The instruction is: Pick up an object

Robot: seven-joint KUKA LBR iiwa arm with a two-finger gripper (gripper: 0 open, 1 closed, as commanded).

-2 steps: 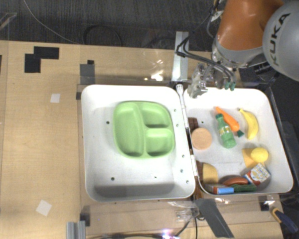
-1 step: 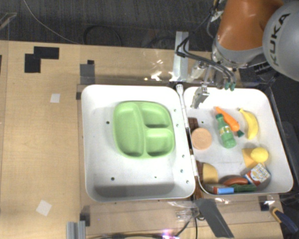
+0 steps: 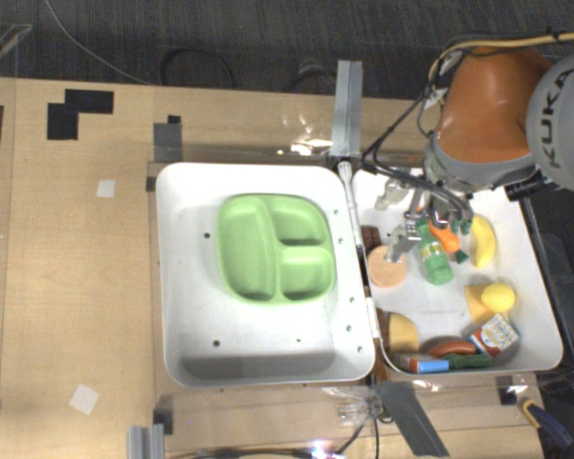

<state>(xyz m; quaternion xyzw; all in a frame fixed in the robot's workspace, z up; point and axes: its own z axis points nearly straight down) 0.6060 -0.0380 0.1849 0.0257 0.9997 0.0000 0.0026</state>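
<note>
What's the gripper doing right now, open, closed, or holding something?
Gripper: cannot be told; it hangs low over the right bin, just above the green bottle, with nothing visibly between its fingers.

So there's just the one camera on me, fixed up above the bench (image 3: 67,285) and looking down at a slant. It sits far enough back to catch both white bins side by side: the left bin (image 3: 187,256) around the middle of the shot, the right bin (image 3: 540,338) toward the right edge. A strip of dark floor (image 3: 220,17) runs along the top. My arm (image 3: 493,103) comes in from the upper right.
</note>
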